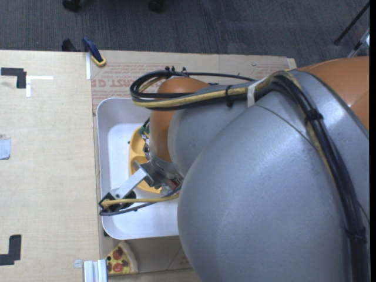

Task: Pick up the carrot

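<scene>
The grey arm (264, 181) fills the right and centre of the frame, reaching down into the white bin (111, 128) at centre left. The gripper (154, 172) sits low in the bin over a yellow-orange shape (137, 148). That shape may be the carrot or some other yellow item; too little of it is exposed to tell. It shows as a curved, smooth yellow-orange edge, mostly covered by the wrist. Whether the fingers are spread or closed cannot be told. To do this step well, the gripper should probably settle straight down with the orange piece centred before closing, keeping clear of the bin's wall and the looped cable (126, 201) at lower left.
</scene>
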Available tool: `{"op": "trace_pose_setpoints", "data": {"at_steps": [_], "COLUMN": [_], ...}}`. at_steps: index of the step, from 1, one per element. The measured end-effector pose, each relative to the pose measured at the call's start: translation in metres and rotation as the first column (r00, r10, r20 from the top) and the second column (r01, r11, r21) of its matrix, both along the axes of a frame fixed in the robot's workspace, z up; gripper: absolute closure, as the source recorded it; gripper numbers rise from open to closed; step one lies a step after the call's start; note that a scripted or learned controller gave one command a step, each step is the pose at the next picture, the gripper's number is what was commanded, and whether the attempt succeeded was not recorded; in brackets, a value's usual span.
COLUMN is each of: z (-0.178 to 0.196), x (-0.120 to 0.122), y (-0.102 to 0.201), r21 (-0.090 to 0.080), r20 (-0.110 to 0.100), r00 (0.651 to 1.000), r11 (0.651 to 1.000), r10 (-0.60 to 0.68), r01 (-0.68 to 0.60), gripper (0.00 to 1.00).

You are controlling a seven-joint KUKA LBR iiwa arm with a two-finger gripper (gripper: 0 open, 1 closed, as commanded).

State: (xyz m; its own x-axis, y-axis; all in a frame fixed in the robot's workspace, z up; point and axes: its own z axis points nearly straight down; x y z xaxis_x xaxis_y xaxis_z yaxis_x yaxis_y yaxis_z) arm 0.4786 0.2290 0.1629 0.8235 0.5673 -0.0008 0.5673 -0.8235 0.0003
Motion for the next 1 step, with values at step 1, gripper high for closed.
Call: {"op": "trace_pose_setpoints", "data": {"at_steps": [1], "z": [0.0026], "x": [0.0002], "y": [-0.0002], "r21": [0.0], "r20": [0.001], "r00": [0.979], "r11": [0.979], "r10": [-0.205], "r01": [0.205], "gripper": [1.0]}}
